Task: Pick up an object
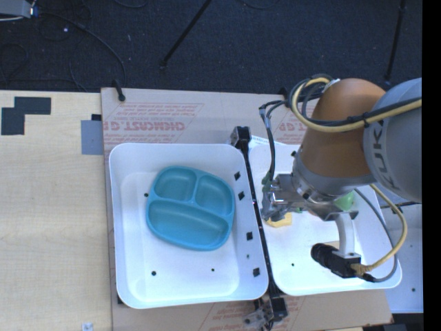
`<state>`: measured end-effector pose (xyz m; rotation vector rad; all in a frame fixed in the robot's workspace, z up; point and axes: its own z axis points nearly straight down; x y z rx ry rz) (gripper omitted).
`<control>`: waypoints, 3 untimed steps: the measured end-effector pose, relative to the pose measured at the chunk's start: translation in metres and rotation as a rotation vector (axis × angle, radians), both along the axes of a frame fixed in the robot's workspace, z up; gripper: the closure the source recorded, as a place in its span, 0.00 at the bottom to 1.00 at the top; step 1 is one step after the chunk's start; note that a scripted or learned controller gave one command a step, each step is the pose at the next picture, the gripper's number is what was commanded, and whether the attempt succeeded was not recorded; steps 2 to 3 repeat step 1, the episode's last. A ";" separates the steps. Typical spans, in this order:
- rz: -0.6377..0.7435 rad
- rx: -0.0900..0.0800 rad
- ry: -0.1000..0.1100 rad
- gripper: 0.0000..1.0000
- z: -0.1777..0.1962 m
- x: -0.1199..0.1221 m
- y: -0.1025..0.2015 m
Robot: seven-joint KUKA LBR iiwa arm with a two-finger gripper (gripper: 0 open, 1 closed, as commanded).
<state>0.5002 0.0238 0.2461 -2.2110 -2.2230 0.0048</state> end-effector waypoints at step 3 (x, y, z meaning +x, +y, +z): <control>0.000 -0.001 -0.001 1.00 -0.001 -0.009 0.049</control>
